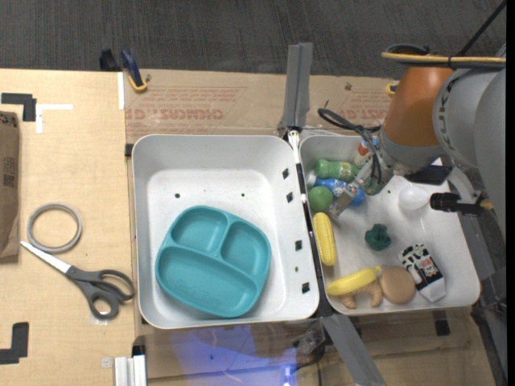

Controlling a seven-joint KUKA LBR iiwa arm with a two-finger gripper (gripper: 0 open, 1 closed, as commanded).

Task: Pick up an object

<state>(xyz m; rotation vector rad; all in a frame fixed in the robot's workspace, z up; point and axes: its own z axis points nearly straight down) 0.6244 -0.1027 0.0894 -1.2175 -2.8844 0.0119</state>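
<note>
Near right bin's (459,292) left wall: fingers (344,199) low among green toys (330,182), spread unclear; open floor around dark-green piece (376,236).

Grey arm (471,107) reaching into right white bin (451,296), end effector (351,195) low among green round toy (320,197), yellow plastic corn cob (324,237); teal divided plate (213,261) in left white bin (149,215).

a single fixed camera is looking down at a slant from above the bench, taking in both white bins: the left bin (145,215) and the right bin (463,240). it is sitting fairly near, and the arm (451,111) is entering from the frame's right.
</note>
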